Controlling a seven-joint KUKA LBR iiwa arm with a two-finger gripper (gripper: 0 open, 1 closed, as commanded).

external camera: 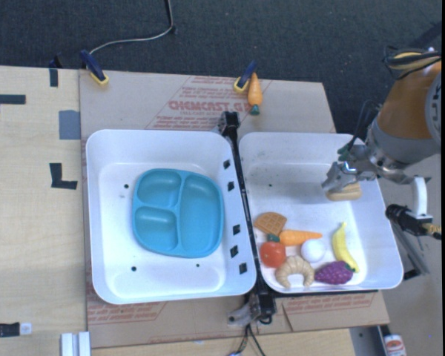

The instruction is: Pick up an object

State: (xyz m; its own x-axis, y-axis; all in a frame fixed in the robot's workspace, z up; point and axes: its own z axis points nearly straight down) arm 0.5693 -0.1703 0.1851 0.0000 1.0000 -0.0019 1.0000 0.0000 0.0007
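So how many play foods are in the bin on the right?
8. Seven sit along the front: waffle, carrot, tomato, egg, croissant, banana, eggplant. A tan piece lies under the gripper. More may hide beneath.

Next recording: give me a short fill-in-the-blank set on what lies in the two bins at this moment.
1. The blue divided plate lies in the ____ bin as the camera sees it.
2. The banana lies in the same bin as the croissant, the ____ one.
3. The toy beside the croissant, at the bin's near edge, is a purple ____.
4. The tool is over the ____ bin.

Missing words: left; right; eggplant; right
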